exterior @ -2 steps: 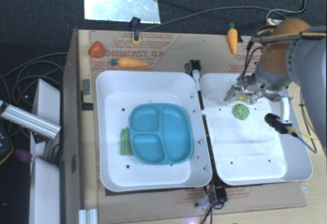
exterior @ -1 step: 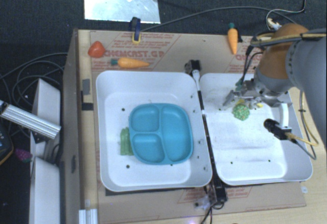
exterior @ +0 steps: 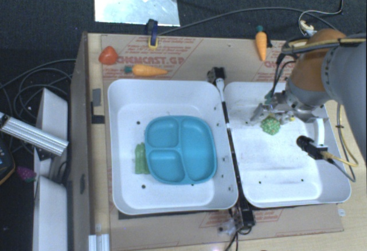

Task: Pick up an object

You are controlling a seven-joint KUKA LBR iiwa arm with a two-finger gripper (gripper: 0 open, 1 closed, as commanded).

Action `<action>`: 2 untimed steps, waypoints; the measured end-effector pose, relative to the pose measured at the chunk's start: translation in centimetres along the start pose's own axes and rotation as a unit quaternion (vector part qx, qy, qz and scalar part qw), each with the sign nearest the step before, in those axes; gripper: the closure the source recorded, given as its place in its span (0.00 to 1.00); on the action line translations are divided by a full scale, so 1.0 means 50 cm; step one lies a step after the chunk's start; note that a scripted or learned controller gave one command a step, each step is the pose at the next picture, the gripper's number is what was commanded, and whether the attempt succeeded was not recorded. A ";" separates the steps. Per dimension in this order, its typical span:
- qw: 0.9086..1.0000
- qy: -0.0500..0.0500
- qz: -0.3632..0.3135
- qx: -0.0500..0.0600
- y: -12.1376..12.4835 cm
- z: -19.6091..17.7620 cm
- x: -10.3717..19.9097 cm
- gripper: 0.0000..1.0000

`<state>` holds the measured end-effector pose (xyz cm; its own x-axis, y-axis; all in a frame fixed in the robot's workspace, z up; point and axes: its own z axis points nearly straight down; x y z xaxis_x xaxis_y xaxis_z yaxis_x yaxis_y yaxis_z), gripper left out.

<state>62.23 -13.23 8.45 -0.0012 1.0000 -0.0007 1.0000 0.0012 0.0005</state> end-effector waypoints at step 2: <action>1.000 0.000 -0.001 -0.002 -0.018 -0.022 -0.011 1.00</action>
